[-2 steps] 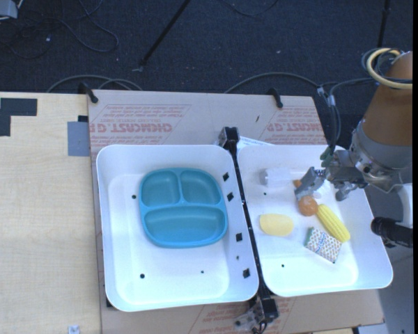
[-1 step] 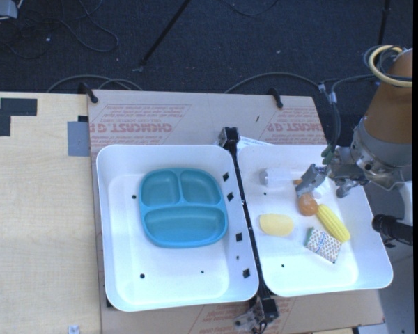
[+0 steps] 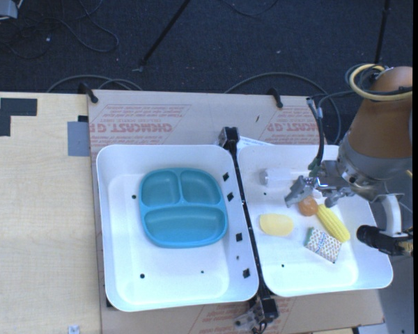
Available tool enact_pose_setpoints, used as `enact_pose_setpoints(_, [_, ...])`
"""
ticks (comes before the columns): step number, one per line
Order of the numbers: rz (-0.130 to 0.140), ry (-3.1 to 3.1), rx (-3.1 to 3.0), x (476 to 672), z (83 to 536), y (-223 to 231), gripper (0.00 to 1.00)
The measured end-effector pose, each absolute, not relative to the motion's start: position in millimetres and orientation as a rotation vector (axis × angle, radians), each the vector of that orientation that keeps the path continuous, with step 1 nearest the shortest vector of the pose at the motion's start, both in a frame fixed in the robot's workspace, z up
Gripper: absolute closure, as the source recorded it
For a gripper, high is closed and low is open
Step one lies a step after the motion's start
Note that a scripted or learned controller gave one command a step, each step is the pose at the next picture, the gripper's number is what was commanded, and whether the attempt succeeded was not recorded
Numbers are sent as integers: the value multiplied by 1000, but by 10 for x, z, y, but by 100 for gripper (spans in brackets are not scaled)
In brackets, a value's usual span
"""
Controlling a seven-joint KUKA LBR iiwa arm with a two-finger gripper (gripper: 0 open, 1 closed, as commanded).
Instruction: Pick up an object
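Four small objects lie at right of centre: orange ball point(image 3: 307, 206), corn cob point(image 3: 332, 222), yellow lemon-like piece point(image 3: 276, 224), patterned sponge point(image 3: 323, 245). Gripper point(image 3: 311, 190), fingers spread and empty, hangs above the ball, probably its target. Blue divided plate point(image 3: 182, 207) occupies the left bin point(image 3: 118, 256).
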State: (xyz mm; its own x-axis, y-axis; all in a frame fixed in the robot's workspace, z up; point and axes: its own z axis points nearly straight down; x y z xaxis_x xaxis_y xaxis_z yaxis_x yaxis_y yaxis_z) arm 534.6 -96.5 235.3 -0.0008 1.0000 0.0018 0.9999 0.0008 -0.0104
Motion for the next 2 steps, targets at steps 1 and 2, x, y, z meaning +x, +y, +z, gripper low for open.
enact_pose_setpoints(1, [11,-2214,-2215,5377,1731,-1026,0])
enact_pose_setpoints(2, [9,-2215,-2215,5342,1277,-1031,0])
